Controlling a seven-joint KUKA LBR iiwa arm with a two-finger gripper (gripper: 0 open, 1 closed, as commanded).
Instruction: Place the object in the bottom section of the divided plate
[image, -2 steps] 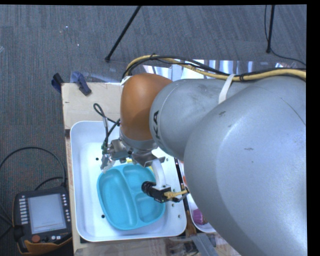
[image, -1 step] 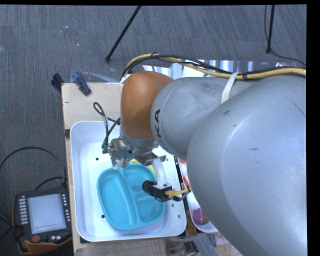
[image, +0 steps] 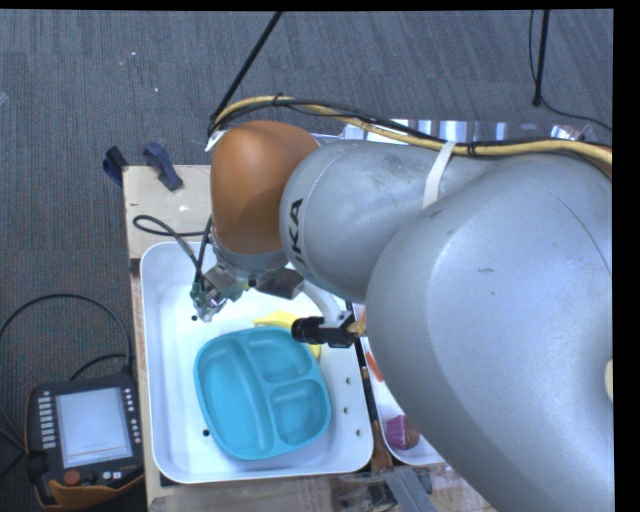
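blue divided plate (image: 262, 395) in white bin (image: 165, 400)

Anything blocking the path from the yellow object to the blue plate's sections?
Nothing visible on the plate itself: the blue divided plate lies bare in the left bin. The yellow object sits at the plate's upper rim, partly hidden under the arm and a black fitting.

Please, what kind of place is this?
Probably a robotics lab: a large grey arm reaches over white bins on a bench, a teach pendant lies on carpet, cables run overhead.
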